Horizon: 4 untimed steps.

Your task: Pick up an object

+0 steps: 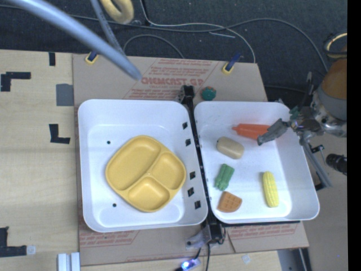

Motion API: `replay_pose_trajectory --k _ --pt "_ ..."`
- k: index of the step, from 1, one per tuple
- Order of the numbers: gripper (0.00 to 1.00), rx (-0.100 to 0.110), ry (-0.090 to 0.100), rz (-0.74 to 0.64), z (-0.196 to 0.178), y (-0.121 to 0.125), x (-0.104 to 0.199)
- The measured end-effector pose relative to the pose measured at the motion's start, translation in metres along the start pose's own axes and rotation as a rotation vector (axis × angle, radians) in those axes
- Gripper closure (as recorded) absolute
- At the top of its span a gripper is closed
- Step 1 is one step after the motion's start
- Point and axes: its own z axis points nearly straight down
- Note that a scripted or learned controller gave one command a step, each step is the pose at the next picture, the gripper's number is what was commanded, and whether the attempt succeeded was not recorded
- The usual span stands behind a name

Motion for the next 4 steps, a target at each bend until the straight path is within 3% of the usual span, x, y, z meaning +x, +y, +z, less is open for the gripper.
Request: replay_pose_trajectory --k 1,3,4 --pt "0.0 -0.013 -0.003 -0.004 -0.008 0.003 0.001" --pt "0.0 -0.007 -0.001 -0.004 0.114 -0.01 0.007" --pt "0.0 -0.013 -0.004 -0.005 0.149 -0.01 0.007"
